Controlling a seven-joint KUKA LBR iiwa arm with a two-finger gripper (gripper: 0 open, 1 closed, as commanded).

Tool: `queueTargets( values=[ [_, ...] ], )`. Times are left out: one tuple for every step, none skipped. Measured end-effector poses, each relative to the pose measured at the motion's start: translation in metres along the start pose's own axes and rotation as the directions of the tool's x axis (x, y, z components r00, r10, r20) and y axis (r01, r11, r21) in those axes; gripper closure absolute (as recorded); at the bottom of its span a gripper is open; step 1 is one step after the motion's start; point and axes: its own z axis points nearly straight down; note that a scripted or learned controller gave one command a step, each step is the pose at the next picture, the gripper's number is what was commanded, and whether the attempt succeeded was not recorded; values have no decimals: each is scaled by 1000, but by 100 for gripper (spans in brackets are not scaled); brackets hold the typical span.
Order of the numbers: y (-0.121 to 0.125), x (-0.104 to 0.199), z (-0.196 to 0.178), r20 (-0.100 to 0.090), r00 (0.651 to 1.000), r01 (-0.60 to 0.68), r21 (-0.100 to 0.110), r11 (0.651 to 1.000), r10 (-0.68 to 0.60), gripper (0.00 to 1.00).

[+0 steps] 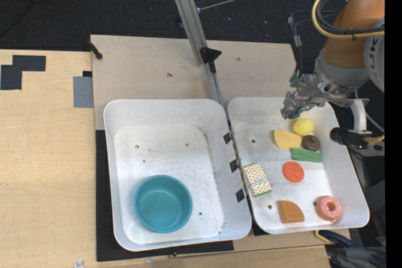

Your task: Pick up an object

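Camera view: gripper (294, 107) low over right bin (251, 111) far side, jaw state indiscernible, just beside yellow ball (304, 127); teal bowl (162, 203) in left bin (125, 111), near corner.

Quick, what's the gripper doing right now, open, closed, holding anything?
Gripper: open or shut cannot be told from this view; it hangs over the right bin by the yellow ball, with nothing seen held.
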Motion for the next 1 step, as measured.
queueTargets(
  values=[
    [-4,-2,47,0,1000,0,-1,1000,0,0]
  ],
)
